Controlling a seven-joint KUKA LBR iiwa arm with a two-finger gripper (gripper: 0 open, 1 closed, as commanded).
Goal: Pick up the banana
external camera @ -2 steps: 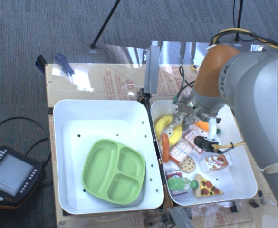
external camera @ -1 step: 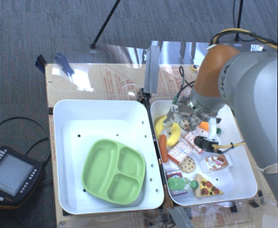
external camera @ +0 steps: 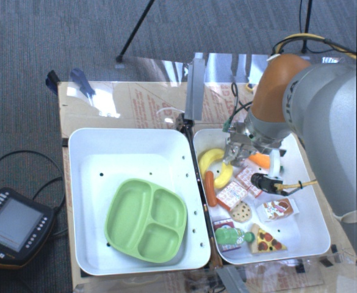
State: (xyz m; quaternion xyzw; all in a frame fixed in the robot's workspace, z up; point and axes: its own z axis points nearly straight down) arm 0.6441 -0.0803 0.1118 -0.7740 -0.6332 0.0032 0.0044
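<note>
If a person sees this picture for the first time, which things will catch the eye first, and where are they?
The big grey arm with its orange band comes in from the right, and its gripper is down at the yellow banana near the back of the right bin. Bright toy foods lie around it there, among them a pizza slice. In the left bin lies a light green divided tray.

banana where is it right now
In the camera view the banana lies in the right bin, near its upper left corner, just right of the orange hot dog and directly beneath the gripper.
</note>
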